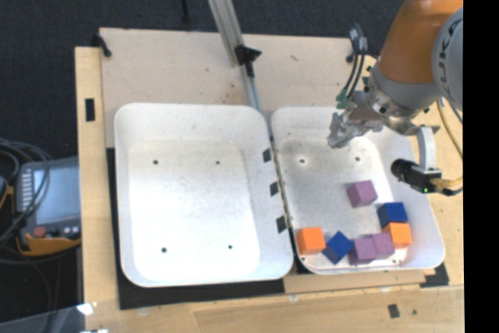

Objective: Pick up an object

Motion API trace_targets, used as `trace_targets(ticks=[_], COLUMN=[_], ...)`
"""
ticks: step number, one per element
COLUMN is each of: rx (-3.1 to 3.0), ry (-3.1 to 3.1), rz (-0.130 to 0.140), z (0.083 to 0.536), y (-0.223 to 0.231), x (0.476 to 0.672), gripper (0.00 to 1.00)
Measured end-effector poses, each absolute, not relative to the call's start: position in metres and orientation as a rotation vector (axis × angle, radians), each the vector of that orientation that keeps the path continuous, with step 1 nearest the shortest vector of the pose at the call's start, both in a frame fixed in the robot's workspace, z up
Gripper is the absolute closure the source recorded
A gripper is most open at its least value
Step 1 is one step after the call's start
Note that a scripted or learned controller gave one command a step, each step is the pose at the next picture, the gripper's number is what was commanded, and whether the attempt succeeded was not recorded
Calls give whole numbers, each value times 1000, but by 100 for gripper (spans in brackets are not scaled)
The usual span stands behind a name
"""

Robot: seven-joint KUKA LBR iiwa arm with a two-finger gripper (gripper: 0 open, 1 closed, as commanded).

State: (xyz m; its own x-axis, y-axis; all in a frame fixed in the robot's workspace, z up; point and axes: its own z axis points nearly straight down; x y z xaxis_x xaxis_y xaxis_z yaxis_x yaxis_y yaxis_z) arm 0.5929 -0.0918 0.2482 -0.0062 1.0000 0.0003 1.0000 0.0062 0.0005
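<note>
so the gripper [341, 135] hangs over the right bin [312, 168] near its 12 o'clock edge; honestly can't tell from this angle what state it's in; all the blocks sit down around 5 to 6 o'clock, well apart from it; the lone purple block [361, 193] looks like the easiest grab; risk is going for the clump, where an orange block [311, 239], blue block [338, 246] and others touch, so it probably just shoves them.
</note>
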Motion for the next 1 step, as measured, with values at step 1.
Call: trace_targets(ticks=[1], rx=[2213], ry=[2229], rz=[4], z=[255], y=[-42], x=[594], gripper=[100])
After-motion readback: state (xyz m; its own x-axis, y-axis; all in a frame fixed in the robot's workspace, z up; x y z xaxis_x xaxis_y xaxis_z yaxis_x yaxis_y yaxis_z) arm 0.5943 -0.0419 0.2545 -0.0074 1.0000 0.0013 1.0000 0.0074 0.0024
